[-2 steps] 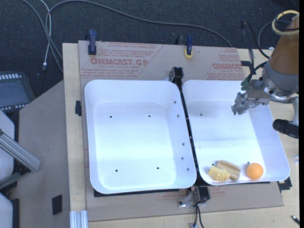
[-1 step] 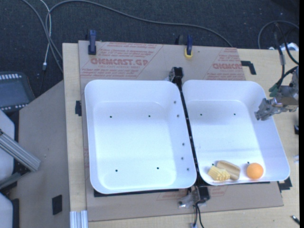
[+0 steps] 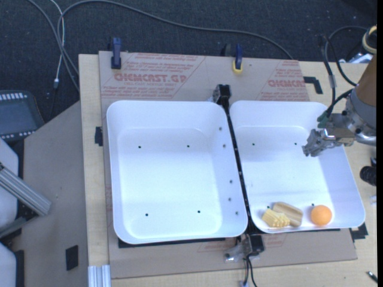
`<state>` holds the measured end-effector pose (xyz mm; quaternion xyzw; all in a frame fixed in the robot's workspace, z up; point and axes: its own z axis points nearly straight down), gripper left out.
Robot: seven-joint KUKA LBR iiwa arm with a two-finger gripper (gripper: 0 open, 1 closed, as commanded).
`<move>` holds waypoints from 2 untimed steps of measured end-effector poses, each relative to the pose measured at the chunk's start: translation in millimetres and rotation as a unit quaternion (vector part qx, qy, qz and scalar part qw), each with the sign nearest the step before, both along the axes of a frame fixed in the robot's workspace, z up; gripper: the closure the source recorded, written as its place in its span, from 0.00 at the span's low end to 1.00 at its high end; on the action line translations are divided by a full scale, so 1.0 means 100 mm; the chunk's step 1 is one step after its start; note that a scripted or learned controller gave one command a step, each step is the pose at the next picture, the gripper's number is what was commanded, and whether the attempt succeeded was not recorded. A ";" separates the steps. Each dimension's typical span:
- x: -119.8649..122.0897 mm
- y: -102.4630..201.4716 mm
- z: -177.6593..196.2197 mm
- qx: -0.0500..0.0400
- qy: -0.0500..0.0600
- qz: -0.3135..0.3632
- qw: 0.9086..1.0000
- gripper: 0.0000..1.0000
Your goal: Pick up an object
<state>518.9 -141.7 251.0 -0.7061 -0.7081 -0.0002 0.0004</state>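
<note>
The right bin (image 3: 281, 130) holds three small things along its near edge: a yellow corn-like piece (image 3: 275, 219), a tan bread-like roll (image 3: 289, 210) touching it, and an orange ball (image 3: 321, 214) a little to their right. My gripper (image 3: 313, 146) hangs over the right bin's far right part, well above and behind those objects. Nothing shows between its fingers. The grey arm reaches in from the right edge.
The left bin (image 3: 173, 118) lies beside the right one, with a black divider strip (image 3: 230, 154) between them. Blue clamps (image 3: 115, 51) pin the cardboard-covered bench at the back. Cables run across the dark floor behind.
</note>
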 end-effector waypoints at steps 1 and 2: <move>-0.16 -0.05 0.07 -0.001 -0.001 -0.002 1.000 1.00; -0.06 0.04 1.08 -0.001 -0.005 0.016 1.000 1.00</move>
